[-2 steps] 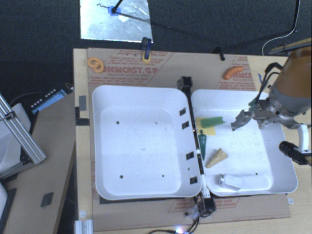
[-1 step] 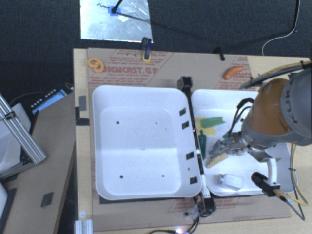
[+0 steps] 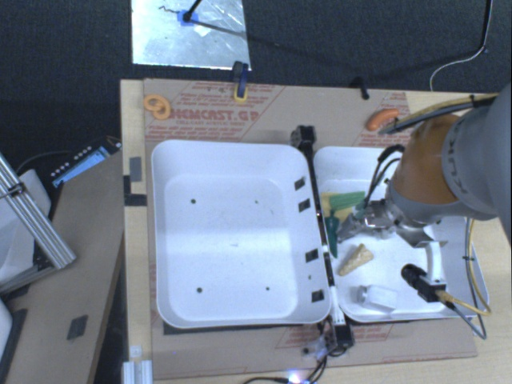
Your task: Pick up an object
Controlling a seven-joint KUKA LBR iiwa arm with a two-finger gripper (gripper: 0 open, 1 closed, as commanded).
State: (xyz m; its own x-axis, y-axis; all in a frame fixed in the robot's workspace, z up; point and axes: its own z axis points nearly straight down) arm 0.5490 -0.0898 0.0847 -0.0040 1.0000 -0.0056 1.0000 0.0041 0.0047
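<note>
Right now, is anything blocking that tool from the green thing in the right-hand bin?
Nothing visible stands between them. The tool sits low in the right bin, right beside the green object near the divider. The tan wedge and clear piece lie nearer the front, out of the way.

left bin [image 3: 232, 230] wide open w/ plenty of room, right bin [image 3: 352, 162] cramped, arm [image 3: 448, 174] over most of it, green thing [image 3: 346, 205], tan wedge [image 3: 356, 259], clear block [image 3: 376, 296] crowd the divider side
</note>
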